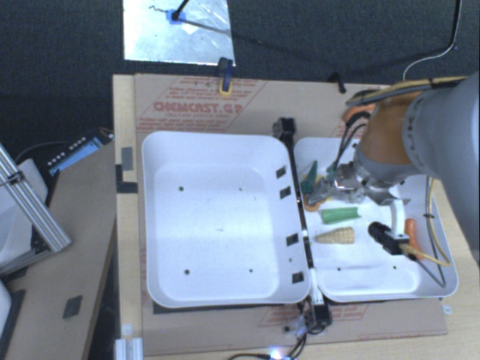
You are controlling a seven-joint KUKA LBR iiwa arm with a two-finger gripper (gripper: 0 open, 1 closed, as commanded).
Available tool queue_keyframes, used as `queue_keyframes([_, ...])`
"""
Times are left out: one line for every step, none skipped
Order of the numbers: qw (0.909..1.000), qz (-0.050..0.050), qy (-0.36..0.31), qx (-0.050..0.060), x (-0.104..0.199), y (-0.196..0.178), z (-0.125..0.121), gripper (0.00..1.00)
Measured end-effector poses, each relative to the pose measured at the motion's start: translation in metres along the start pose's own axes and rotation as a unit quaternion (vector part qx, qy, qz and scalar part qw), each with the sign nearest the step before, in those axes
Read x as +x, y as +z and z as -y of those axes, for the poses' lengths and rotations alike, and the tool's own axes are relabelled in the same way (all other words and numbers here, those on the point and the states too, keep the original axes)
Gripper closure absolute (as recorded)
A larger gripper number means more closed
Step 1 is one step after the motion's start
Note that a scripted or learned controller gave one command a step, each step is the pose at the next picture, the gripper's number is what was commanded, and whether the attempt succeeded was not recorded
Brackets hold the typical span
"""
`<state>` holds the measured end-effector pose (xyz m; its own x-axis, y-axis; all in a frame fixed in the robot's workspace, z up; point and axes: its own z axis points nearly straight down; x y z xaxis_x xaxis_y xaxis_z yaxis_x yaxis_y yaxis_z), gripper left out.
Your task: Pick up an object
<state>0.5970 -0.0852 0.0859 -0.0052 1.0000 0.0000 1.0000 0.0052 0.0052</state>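
My gripper is low in the right bin, close to its left wall. A dark green piece lies just above and left of it. A light green block lies just below and right of the gripper. Further down rests a tan cone-shaped piece. An orange stick sits by the bin's right side. Something small and reddish shows at the gripper's tip; I cannot make out what it is or whether it is held.
The left bin lies beside the right one, with a black divider between them. The grey arm covers the right bin's upper right part. A blue-and-yellow clamp stands at the bench's far edge.
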Motion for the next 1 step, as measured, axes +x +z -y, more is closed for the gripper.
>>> queue_keyframes([1.0, -0.001, 0.0, -0.002, 0.0005, -0.012, -0.0006, 1.0])
